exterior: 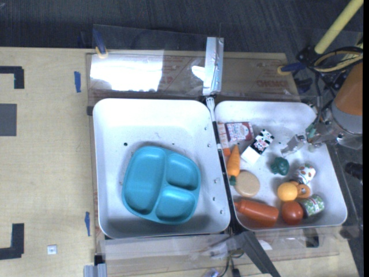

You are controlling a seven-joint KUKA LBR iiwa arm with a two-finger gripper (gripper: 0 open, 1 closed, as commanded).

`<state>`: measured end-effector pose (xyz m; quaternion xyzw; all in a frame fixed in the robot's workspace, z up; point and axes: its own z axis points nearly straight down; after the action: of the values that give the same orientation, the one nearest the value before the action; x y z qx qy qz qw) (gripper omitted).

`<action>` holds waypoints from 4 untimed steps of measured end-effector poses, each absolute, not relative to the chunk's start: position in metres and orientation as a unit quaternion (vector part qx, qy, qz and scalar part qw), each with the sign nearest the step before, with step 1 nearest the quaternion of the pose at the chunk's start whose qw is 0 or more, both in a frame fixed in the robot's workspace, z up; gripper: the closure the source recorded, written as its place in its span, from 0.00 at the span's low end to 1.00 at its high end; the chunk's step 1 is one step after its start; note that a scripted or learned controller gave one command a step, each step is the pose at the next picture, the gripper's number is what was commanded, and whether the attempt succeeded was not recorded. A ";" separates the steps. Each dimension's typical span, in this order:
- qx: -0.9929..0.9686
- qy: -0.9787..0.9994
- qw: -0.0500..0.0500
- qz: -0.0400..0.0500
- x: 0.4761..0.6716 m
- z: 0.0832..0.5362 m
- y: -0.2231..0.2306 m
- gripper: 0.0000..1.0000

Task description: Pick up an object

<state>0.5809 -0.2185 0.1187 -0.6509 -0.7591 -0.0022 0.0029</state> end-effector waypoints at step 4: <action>-0.574 -0.819 -0.003 -0.002 0.482 0.087 -0.165 0.00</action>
<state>0.4817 -0.1654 0.0872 -0.5737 -0.8191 -0.0019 -0.0025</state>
